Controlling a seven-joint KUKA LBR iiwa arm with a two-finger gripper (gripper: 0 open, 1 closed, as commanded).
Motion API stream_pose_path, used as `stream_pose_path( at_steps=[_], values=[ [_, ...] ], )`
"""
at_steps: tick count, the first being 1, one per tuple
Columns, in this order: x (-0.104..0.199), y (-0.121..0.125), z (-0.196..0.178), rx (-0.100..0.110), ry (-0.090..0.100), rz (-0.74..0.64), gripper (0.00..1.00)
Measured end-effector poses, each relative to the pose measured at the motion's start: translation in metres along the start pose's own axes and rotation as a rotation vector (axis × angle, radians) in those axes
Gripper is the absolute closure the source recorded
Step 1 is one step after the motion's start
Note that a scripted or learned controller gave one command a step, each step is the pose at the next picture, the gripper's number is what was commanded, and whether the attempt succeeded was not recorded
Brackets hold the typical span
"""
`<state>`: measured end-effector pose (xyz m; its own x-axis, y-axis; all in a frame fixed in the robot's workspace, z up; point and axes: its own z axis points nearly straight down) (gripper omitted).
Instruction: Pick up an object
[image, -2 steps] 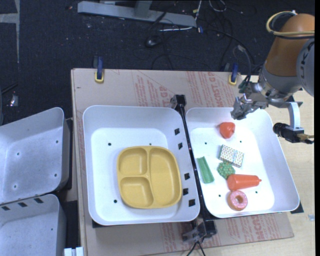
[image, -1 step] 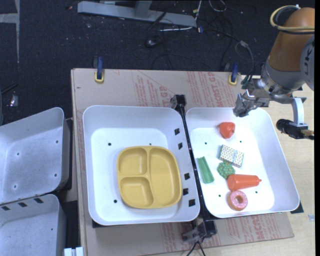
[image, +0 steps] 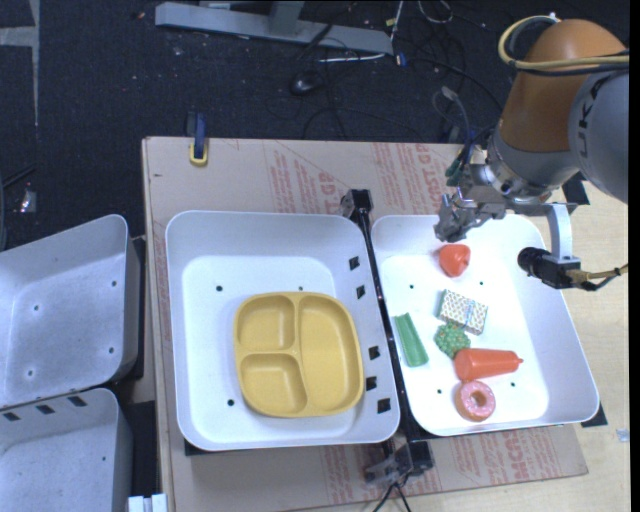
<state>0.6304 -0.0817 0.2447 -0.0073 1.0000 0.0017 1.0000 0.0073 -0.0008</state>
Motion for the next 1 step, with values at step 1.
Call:
stream_pose_path(
  at_steps=[1],
  values=[
    [0.0547, 0.0004, 0.0123, 0.001, 0.000, 0.000, 1.00]
  ],
)
